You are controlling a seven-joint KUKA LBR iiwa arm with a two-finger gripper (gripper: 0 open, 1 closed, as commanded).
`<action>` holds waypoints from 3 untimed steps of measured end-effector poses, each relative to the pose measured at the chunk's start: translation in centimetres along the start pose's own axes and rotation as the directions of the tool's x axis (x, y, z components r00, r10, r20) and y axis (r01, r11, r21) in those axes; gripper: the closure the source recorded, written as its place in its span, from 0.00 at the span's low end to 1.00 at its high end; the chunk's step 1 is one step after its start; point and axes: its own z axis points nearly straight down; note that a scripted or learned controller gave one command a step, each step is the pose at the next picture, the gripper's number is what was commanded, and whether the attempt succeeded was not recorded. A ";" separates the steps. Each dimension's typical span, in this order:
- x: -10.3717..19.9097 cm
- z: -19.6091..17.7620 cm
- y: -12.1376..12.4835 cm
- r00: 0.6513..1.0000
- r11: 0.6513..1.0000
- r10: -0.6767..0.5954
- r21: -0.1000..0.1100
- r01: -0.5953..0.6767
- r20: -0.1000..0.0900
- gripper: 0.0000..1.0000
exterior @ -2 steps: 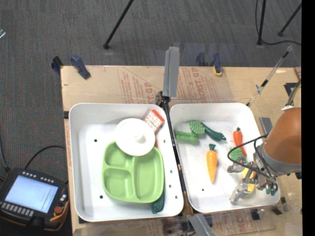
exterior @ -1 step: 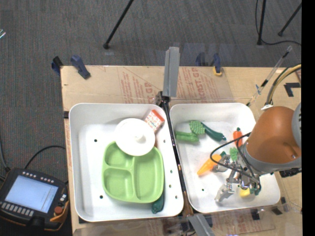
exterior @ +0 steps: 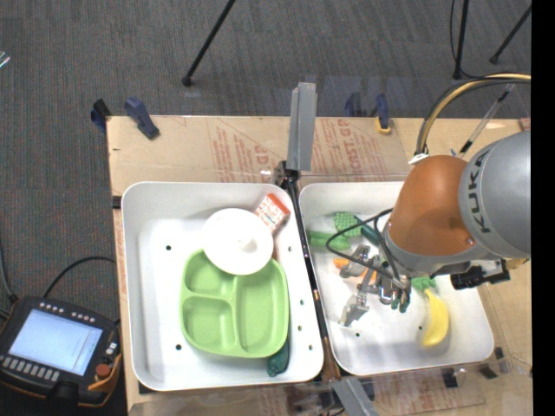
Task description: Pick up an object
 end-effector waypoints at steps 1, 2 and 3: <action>0.0 -0.9 0.1 1.000 1.000 -0.005 0.002 0.005 -0.001 1.00; 3.5 -11.7 4.1 0.990 0.990 0.142 -0.002 -0.142 0.008 1.00; 3.6 -12.2 4.1 0.990 0.990 0.138 0.003 -0.138 0.001 1.00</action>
